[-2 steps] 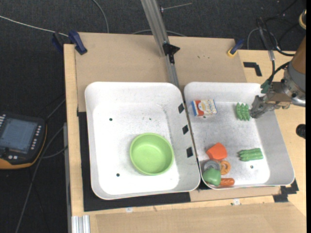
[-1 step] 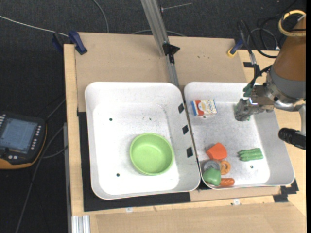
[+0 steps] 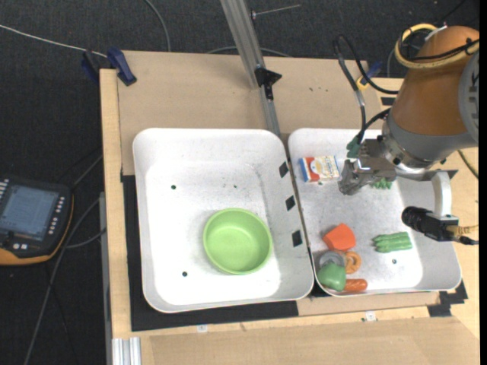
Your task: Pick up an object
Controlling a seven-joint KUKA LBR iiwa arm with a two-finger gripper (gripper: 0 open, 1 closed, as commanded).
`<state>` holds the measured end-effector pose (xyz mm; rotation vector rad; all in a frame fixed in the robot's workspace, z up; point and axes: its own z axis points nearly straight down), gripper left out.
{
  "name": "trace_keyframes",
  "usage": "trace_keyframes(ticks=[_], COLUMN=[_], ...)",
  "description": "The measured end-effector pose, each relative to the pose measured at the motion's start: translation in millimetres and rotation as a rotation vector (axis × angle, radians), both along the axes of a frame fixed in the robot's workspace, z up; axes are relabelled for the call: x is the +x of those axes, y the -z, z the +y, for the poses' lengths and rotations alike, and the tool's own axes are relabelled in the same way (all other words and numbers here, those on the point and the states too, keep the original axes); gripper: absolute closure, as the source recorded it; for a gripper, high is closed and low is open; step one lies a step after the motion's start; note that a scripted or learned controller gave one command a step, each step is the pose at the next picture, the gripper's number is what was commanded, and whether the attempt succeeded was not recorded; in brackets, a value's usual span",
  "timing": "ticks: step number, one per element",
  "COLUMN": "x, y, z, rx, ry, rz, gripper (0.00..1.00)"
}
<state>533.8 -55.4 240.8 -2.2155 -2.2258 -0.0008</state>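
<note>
Green bowl (image 3: 237,240) in left bin (image 3: 160,204); toys fill right bin (image 3: 434,276).

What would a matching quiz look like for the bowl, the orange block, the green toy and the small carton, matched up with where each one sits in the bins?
Things:
1. bowl
2. orange block
3. green toy
4. small carton

Places:
A. far end of the right bin, next to the gripper
B. left bin, near side
C. right bin, towards its right edge
D. right bin, close to the divider between the bins

Pairs: 1-B, 2-D, 3-C, 4-A
</note>
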Motion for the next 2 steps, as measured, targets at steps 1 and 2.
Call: trace_keyframes(ticks=[1,2], x=[-6.3,-19.5], y=[-8.9,5.3], z=[50.5,100.5], rx=[0.000,0.000], ry=[0.000,0.000], rz=[-0.002,0.001], gripper=[1.00,1.00])
